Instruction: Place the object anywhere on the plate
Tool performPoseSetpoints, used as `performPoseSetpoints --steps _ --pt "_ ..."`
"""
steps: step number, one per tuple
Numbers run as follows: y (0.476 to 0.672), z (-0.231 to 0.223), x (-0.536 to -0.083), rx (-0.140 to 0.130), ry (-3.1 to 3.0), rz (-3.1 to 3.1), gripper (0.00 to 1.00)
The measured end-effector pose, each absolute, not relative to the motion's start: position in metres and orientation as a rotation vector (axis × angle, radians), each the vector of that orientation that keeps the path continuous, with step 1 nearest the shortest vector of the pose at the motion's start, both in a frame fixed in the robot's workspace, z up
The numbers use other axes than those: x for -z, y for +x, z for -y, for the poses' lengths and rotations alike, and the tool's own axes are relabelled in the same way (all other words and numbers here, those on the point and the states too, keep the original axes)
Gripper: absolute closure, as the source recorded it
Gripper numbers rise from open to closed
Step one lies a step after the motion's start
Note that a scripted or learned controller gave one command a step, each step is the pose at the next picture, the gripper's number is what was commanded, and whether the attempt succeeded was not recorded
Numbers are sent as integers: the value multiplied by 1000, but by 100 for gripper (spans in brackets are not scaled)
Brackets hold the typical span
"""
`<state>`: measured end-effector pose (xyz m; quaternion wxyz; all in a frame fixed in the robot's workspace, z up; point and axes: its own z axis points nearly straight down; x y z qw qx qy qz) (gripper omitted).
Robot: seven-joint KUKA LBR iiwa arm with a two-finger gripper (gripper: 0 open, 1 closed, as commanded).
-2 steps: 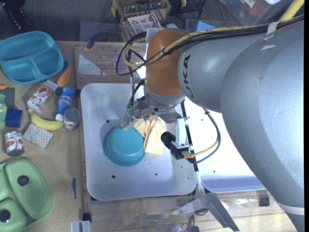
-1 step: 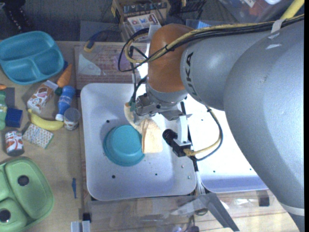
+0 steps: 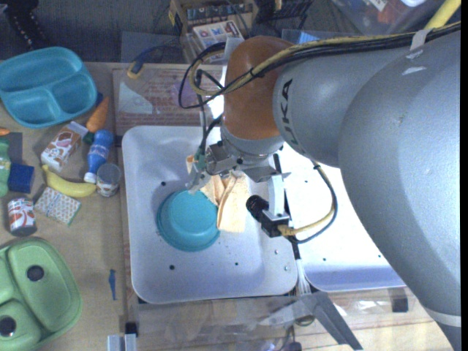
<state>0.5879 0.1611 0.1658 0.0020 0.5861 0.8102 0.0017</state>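
Left bin (image 3: 146,269): holds the plate (image 3: 188,220) in its middle, with the object (image 3: 228,199) touching the plate's right side.
End effector (image 3: 201,168): just behind the plate.
Right bin (image 3: 351,273): right of the left bin, mostly under the arm (image 3: 365,123).
Worktop (image 3: 102,254): carries both bins.

A round blue plastic bowl (image 3: 189,220) sits beside a pale yellow-tan cloth (image 3: 229,200) in the shallow white bin (image 3: 150,269). At left: a turquoise divided tray (image 3: 47,86), yellow banana (image 3: 67,183), green moulded tray (image 3: 35,289). Orange band (image 3: 252,86) on grey arm (image 3: 380,137).
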Motion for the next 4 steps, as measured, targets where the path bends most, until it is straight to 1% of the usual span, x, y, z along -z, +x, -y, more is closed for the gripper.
performPoseSetpoints --steps 1,2,3,4 --pt "589 -158 -176 -8 1846 -2535 100" --pt "589 -159 -176 -9 1846 -2535 0" --pt "603 -150 -126 -40 1606 -2684 0" --pt "601 -160 -138 -46 1595 -2701 100"
